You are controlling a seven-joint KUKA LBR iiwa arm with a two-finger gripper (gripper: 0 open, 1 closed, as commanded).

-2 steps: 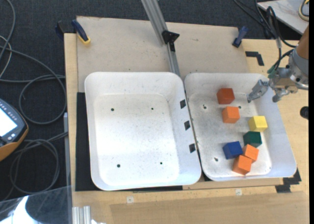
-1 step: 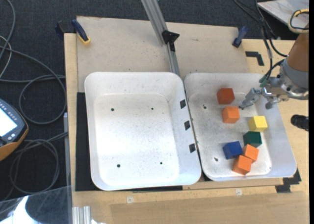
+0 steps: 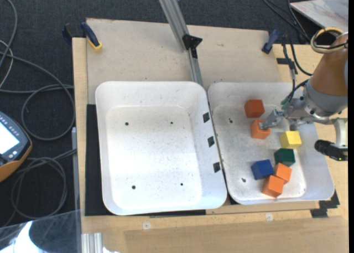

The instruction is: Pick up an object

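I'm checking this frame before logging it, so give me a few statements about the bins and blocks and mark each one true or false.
1. All the blocks lie in the right bin. True.
2. The gripper is down by an orange block. True.
3. The yellow block sits in the left bin. False: it is in the right bin, above the green block.
4. The blue block is stacked on top of the yellow one. False: it rests on the bin floor, apart from it.
5. More than one orange block is in view. True.
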